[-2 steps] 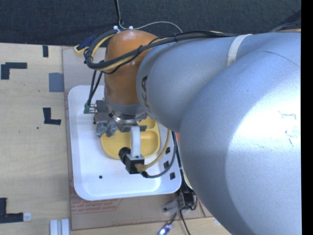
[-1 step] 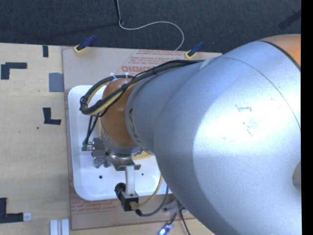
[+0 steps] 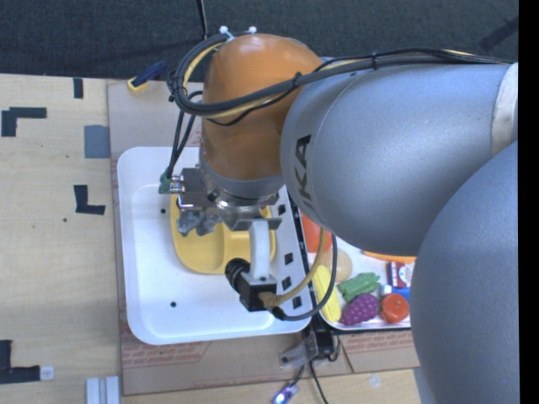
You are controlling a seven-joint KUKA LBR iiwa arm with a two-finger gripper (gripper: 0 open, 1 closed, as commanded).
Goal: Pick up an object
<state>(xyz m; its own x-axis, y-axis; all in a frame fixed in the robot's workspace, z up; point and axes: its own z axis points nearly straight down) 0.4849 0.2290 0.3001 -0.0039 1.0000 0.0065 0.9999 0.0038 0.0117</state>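
Note:
A yellow dish-like object (image 3: 202,251) lies in the left white bin (image 3: 152,293), partly under the arm. My gripper (image 3: 195,222) hangs right over its upper part, its grey tips touching or just above the yellow surface. The big grey arm with its orange band (image 3: 248,99) hides the rest of the object. In the right bin (image 3: 370,322), at the lower right, lie a purple bunch of grapes (image 3: 360,309), a green piece (image 3: 359,284), a red-orange fruit (image 3: 393,308) and a yellow piece (image 3: 327,297).
The arm covers most of the right bin and the inner edge of the left bin. The wooden bench (image 3: 50,251) stretches to the left with black tape marks on it. The left bin's bare floor shows at the left and front.

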